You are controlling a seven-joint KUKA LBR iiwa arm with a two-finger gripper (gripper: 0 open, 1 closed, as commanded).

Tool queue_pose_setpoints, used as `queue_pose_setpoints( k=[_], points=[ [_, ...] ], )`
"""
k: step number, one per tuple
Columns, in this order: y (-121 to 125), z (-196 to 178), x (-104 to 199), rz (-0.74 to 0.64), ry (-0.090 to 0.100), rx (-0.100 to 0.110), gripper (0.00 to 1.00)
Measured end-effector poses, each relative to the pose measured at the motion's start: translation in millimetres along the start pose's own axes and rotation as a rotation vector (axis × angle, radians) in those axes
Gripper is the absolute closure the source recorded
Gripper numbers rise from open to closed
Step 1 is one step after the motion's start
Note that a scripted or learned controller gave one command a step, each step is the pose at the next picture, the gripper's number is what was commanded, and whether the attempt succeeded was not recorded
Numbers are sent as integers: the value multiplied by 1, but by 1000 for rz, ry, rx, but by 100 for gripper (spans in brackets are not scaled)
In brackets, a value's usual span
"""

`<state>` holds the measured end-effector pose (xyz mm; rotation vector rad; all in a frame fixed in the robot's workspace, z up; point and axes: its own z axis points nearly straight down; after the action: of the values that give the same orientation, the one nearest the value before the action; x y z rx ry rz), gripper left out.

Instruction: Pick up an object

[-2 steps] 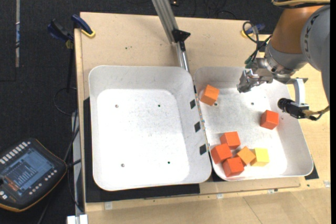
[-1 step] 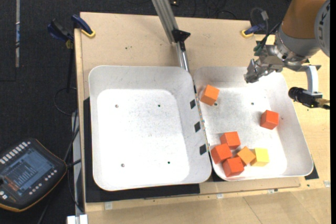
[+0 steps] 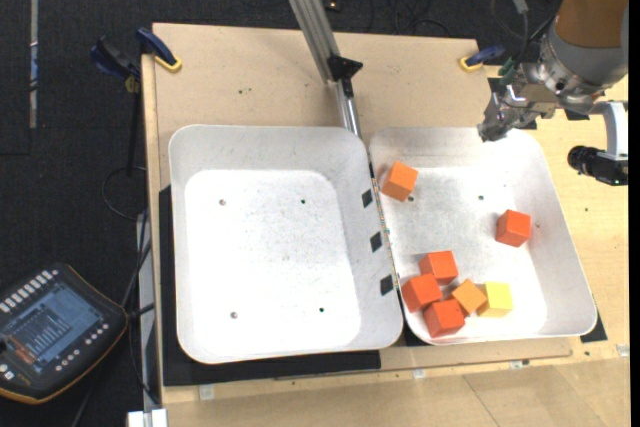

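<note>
My gripper (image 3: pixel 493 127) hangs over the right bin's (image 3: pixel 560 245) far rim; can't tell if my jaws are open. The orange cube (image 3: pixel 400 181) sits tilted cornerwise near that bin's left wall, no real long axis.

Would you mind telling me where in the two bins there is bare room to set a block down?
The left bin is bare across its whole floor. In the right bin, free floor lies between the orange block by the divider and the red block near the right wall. The front is crowded: a cluster of blocks sits there. The gripper hangs at the back rim.

Blocks (image 3: pixel 445 295) in right bin (image 3: pixel 560 245)
</note>
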<state>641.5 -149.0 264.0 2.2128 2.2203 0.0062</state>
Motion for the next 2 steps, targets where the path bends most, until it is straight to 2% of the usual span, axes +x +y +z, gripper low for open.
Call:
queue_pose_setpoints(
  k=[1, 2],
  points=[
    [-14, 12, 46, -3, 3, 9, 100],
    [-28, 9, 92, -5, 4, 9, 100]
  ],
)
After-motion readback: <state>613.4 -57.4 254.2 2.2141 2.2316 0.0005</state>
